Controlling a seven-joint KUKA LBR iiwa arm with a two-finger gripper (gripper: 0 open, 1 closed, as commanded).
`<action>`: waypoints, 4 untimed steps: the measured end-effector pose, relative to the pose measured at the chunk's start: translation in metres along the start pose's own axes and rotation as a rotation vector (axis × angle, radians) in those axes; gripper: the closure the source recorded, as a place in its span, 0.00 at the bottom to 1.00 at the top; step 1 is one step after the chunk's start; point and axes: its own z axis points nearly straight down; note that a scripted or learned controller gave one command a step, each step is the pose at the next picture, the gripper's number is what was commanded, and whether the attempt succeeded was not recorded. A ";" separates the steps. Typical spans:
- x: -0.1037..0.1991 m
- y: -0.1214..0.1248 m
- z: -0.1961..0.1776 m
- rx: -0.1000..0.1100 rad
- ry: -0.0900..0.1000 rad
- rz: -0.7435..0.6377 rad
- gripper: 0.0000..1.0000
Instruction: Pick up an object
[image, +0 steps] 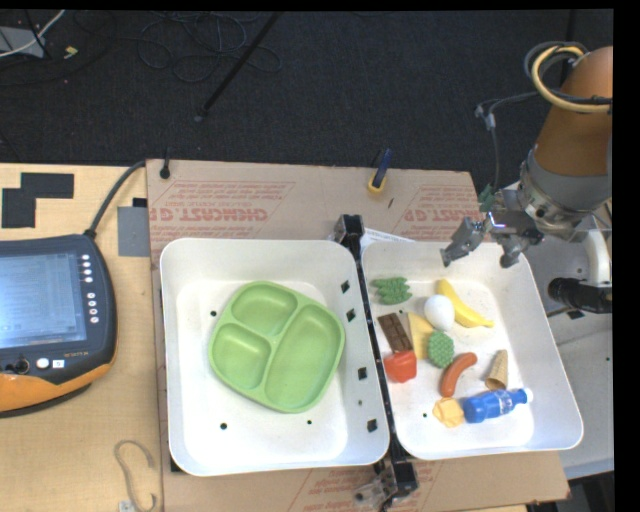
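Note:
My gripper (487, 245) hangs open above the far edge of the right bin (545, 330), with nothing between its fingers. Below it in that bin lie a yellow banana (463, 306), a white egg (438, 309), a green leafy piece (392, 290), a brown bar (394, 331), a red block (401, 366), a green textured fruit (440, 348), a sausage (458, 373), a cone (497, 369) and a blue bottle (492, 405) next to a small yellow piece (449, 411).
The left bin (190, 300) holds a green divided plate (277, 345). A black divider (365, 340) runs between the bins. A teach pendant (50, 310) lies at the far left of the bench. Cardboard (270, 205) lies under both bins.

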 end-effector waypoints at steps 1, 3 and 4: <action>0.000 0.002 -0.008 -0.013 -0.002 -0.002 0.00; 0.011 0.011 0.097 -0.007 0.000 -0.006 0.00; 0.019 0.011 0.160 -0.006 0.000 -0.007 0.00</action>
